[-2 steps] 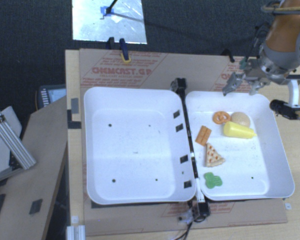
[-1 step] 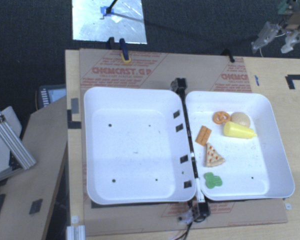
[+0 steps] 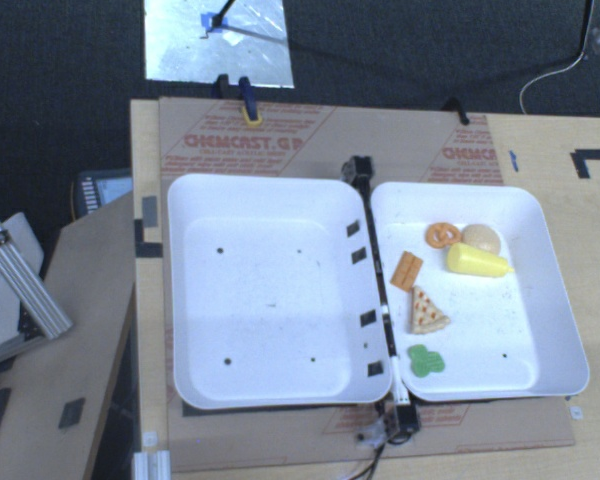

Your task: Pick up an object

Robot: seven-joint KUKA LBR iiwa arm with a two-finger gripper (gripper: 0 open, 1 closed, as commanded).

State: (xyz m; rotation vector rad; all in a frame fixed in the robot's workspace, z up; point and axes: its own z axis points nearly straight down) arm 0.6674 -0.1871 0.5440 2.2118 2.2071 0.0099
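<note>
The right bin (image 3: 540, 268) holds several small toy foods. A brown pretzel (image 3: 442, 235) lies near its back, with a beige round bun (image 3: 481, 237) just right of it. A yellow wedge-shaped piece (image 3: 476, 261) rests in front of the bun. An orange cracker (image 3: 407, 270) sits toward the bin's left wall. A pizza slice (image 3: 427, 311) lies in front of the cracker, and a green leafy piece (image 3: 425, 361) is near the front left corner.
The left bin (image 3: 195, 268) sits beside the right one, joined by a black clipped divider (image 3: 377, 288). Both rest on a cardboard sheet (image 3: 310, 133). A shiny metal plate (image 3: 218, 28) lies on the dark floor behind, and a metal rail (image 3: 20, 278) stands at the left.
</note>
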